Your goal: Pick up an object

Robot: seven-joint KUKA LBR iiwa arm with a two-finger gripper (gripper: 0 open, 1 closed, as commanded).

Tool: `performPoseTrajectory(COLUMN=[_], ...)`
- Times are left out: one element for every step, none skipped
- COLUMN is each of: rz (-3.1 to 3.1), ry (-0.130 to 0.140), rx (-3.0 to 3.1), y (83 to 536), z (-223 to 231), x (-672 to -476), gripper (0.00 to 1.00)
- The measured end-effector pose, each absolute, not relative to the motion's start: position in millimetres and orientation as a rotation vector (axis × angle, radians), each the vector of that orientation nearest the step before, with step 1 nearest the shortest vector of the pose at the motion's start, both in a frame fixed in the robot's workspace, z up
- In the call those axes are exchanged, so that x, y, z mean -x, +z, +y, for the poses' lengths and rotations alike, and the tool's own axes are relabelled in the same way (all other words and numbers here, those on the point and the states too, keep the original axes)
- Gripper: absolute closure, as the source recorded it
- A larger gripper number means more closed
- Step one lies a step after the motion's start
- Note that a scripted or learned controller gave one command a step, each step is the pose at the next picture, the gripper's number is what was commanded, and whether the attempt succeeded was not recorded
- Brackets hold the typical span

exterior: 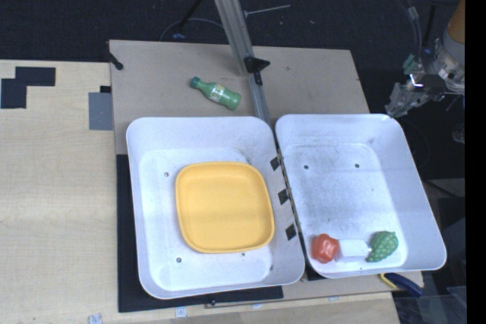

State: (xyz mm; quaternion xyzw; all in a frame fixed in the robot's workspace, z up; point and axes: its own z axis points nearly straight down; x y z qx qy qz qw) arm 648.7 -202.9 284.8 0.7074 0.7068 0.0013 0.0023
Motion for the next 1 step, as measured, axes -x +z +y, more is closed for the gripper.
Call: performPoseTrajectory(rz=[2.223], ry=[-0.001], rx=[-2.220], y=[283.7], z=[-202.5], x=[-648.8], gripper=[1.00])
